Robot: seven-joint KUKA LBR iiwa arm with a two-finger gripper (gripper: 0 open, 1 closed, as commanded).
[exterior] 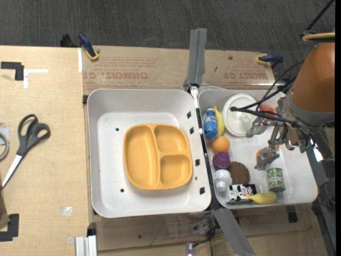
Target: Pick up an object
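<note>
My grey arm with its orange band (318,73) reaches in from the right over the right-hand shallow white bin (305,196), and my metal two-finger end effector (266,156) hangs low above that bin's floor, just beside a small green-labelled can (275,179); I cannot tell from this angle whether it is released or clenched, and nothing is visibly caught in it. The objects to pick from crowd the same bin: a round white lidded bowl (240,115) at the far end, a blue and yellow plastic bottle (211,123) against the left wall, an orange ball (219,144) just below it, a purple round object (221,160), a brown ball (238,172), a small white rounded item (221,179), a black-and-white patterned toy (241,191) and a yellow banana (264,198) along the near wall. The left-hand shallow white bin (101,159) holds a yellow three-compartment plastic plate (157,156), lying flat near its middle. On the pale wooden counter (42,185) to the left, well apart from both bins, lies a pair of black-handled scissors (25,140). A sheet of brown cardboard (138,71) lies beyond the bins, held by blue clamps (88,45).
</note>
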